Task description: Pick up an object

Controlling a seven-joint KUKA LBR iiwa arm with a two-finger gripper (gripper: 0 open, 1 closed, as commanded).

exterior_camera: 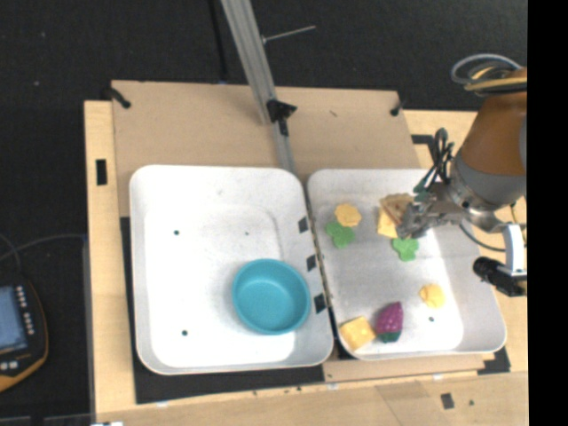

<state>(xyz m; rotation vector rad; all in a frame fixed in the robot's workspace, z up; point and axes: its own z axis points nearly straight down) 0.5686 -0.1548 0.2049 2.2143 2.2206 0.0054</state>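
Six toys crowd right bin (475, 331) | pincer (410, 226) beside green toy (406, 248) | grip unclear

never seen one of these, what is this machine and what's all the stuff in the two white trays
This is one picture from a camera fixed above a bench, looking down at a slant. The grey and orange shape at the right is a robot arm; its gripper, a two-finger claw, reaches down into the right bin. That bin holds small toy-like pieces: a yellow piece, a green piece, a yellow block and another green piece right by the gripper, a small yellow piece, a purple piece and a yellow block near the front. The left bin holds a blue bowl. Whether the gripper holds anything is too unclear to say.
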